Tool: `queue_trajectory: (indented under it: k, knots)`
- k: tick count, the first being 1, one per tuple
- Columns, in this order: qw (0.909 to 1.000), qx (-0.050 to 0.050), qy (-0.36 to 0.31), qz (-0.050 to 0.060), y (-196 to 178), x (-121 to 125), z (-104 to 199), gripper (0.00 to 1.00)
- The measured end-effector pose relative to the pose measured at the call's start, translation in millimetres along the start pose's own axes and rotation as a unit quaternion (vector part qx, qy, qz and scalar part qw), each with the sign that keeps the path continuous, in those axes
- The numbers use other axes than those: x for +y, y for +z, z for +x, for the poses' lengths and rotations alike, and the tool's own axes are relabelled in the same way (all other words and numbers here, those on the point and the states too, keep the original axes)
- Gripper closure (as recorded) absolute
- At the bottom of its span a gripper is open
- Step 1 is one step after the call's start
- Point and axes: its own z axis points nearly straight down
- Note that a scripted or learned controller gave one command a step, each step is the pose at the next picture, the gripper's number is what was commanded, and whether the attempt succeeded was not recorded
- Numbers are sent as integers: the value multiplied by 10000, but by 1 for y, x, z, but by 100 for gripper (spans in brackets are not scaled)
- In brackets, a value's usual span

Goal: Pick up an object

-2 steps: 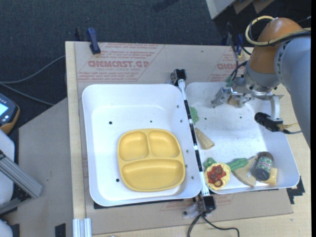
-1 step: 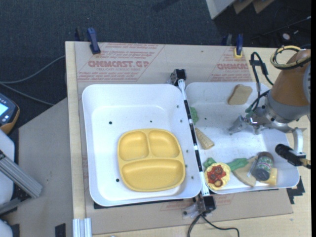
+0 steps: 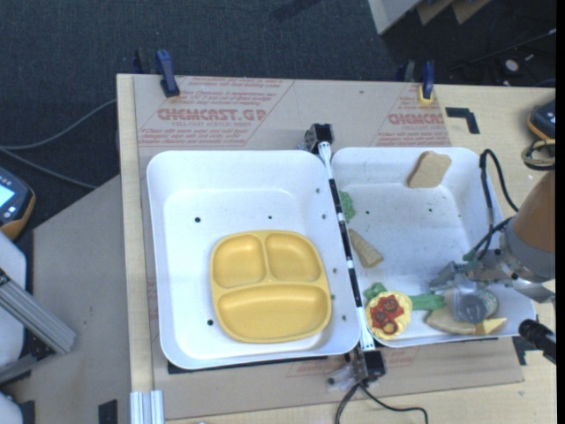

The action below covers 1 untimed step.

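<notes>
Low in the right-hand shallow white bin, the two-finger gripper hangs at the near-right corner, its grip state impossible to tell, just above a pale yellow wedge-shaped toy, with a yellow pizza-like toy with red dots nearby.

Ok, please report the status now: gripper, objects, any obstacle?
Gripper low in right bin, near corner. Toy pizza slice, bread slice loose. Yellow divided plate in left bin.
</notes>
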Motion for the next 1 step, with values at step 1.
queue_trajectory:
  k: [1]
  knots:
    - [10000, 13, -53, -31, 0, 42, -10, 0]
